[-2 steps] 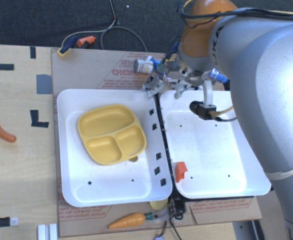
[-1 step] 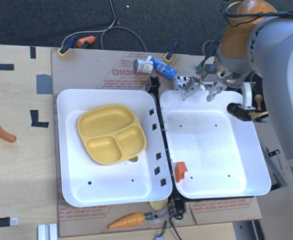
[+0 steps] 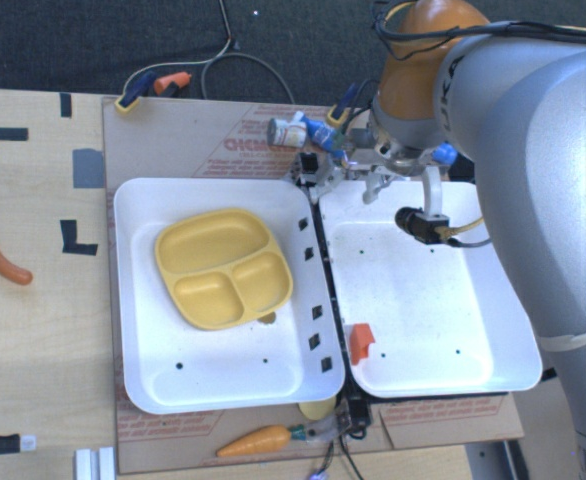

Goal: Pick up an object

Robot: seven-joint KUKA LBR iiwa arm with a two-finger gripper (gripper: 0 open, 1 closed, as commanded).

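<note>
A yellow divided plate (image 3: 223, 266) lies in the left bin (image 3: 143, 368), with a small brown thing (image 3: 266, 318) peeking out at its lower right edge. A small orange block (image 3: 360, 341) sits in the near left corner of the right bin (image 3: 473, 358). The grey arm with its orange band (image 3: 428, 58) reaches in over the far edge of the right bin. Its gripper (image 3: 373, 176) hangs at that bin's far left corner, well away from the block and the plate.
A black divider strip (image 3: 320, 288) runs between the bins. A toy carrot (image 3: 258, 440) lies on the cardboard in front of the bins, and a sausage (image 3: 6, 261) lies on the bench at far left. A clamp (image 3: 153, 86) and cable sit behind the bins.
</note>
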